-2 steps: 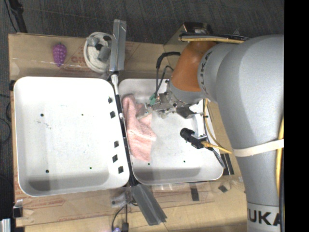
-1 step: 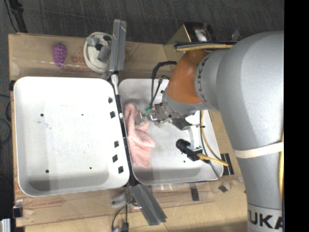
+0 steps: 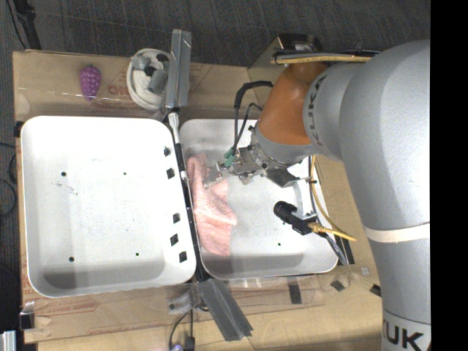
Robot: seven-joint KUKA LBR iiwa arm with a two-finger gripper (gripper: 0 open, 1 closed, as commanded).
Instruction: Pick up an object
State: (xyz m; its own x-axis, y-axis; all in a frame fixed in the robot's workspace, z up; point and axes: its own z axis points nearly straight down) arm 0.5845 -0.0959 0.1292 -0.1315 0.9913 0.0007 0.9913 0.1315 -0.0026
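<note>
A pink cloth (image 3: 212,218) lies in the right bin (image 3: 325,260), stretched along its left wall and close against the divide from the left bin (image 3: 95,196). The gripper (image 3: 223,168) sits low over the cloth's upper end, near the bin's far-left corner. Whether it is open or closed cannot be told. Bare white floor runs from the cloth's right edge toward the right wall. A small purple thing (image 3: 90,81) rests on the bench beyond the left bin.
</note>
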